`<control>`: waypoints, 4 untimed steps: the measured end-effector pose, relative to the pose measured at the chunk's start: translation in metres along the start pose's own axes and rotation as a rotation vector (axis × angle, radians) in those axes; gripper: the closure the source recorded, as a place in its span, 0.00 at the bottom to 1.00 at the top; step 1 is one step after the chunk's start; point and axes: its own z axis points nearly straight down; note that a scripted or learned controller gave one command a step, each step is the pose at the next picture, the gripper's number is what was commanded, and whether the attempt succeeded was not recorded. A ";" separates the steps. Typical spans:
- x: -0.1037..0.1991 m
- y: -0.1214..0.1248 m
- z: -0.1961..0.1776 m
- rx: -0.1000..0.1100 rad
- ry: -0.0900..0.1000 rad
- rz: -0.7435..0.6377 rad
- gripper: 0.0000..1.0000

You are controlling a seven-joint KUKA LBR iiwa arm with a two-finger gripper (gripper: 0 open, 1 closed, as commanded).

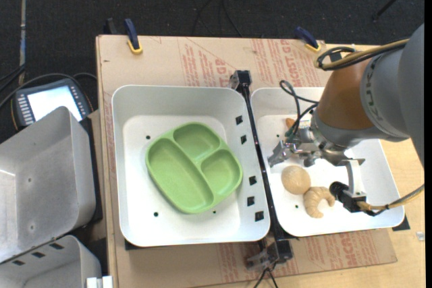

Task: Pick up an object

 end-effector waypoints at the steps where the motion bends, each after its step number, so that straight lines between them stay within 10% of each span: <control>1: 0.000 0.001 -0.013 -0.005 0.000 0.002 1.00; 3: 0.000 0.000 -0.130 -0.010 -0.002 -0.005 1.00; 4: 0.000 0.001 -0.125 -0.006 -0.001 -0.005 1.00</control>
